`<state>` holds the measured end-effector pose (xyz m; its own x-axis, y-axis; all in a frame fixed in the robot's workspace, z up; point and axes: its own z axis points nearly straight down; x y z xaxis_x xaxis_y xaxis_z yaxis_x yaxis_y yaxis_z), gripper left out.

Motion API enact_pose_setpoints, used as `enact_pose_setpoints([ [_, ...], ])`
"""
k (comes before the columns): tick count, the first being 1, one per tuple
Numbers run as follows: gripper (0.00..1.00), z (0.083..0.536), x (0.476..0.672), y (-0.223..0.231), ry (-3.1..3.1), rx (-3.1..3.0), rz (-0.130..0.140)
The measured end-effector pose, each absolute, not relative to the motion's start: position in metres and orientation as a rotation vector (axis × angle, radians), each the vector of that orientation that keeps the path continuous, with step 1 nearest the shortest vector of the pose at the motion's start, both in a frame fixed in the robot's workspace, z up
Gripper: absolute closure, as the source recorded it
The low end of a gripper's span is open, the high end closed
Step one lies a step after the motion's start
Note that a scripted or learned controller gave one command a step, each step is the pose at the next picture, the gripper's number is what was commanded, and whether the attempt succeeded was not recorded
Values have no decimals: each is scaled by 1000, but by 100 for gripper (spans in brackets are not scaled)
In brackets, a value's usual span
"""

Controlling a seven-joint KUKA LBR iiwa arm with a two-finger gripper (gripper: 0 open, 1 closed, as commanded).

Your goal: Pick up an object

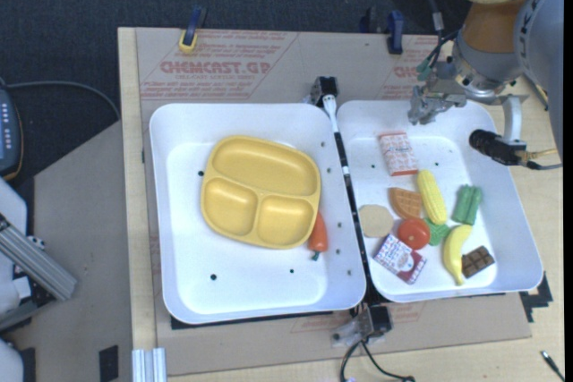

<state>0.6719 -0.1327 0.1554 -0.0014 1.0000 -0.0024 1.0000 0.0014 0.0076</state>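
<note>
My gripper (429,107) hangs over the back left part of the right bin (519,219), with nothing seen in it. Just in front of it lies a white and red packet (396,152). Further forward lie a yellow corn cob (432,197), an orange slice (405,202), a tan round disc (376,218), a red tomato (413,233), a green vegetable (466,204), a banana (456,251), a brown chocolate bar (477,261) and a red and white carton (398,258).
The left bin (179,219) bears a yellow divided plate (260,192) with a small orange-red pepper (319,233) by its right edge. A black clip (324,90) sits where the bins meet at the back. Blue clamps hold the cardboard base (224,58).
</note>
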Motion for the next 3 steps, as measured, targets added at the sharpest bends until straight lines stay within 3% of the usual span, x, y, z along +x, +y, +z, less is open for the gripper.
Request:
enact_pose_setpoints([
  [1, 100, 220, 676, -133, 2217, 2214, 7],
  [2, 100, 226, 677, -133, 2220, 2216, 3],
  [3, 100, 236, 642, -91, 2227, 2220, -2],
])
